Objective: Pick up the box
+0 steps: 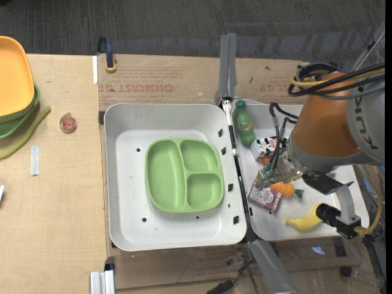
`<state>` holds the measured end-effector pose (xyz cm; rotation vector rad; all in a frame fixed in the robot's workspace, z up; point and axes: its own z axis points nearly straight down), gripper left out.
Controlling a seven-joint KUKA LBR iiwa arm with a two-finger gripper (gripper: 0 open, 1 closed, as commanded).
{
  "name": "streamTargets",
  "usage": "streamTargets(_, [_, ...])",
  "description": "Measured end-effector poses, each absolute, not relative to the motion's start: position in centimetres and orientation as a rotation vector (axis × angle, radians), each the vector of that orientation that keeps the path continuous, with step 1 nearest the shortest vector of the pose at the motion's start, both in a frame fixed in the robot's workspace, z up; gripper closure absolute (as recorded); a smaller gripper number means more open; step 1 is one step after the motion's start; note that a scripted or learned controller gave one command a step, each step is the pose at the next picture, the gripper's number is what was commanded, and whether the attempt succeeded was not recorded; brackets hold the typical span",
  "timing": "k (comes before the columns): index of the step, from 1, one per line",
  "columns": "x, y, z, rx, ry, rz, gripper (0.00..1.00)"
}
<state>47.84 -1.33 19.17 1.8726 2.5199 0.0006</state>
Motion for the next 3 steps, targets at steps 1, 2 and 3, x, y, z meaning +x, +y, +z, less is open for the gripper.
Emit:
streamTargets(1, [47.83, -1.70, 19.19, 1.915, 2.488, 0.001, 0.00])
streamTargets(2, [47.85, -1.30, 19.21, 1.951, 2.459, 0.001, 0.00])
streamTargets(3, [47.86, -1.08, 19.23, 1.983, 2.433, 0.002, 0.00])
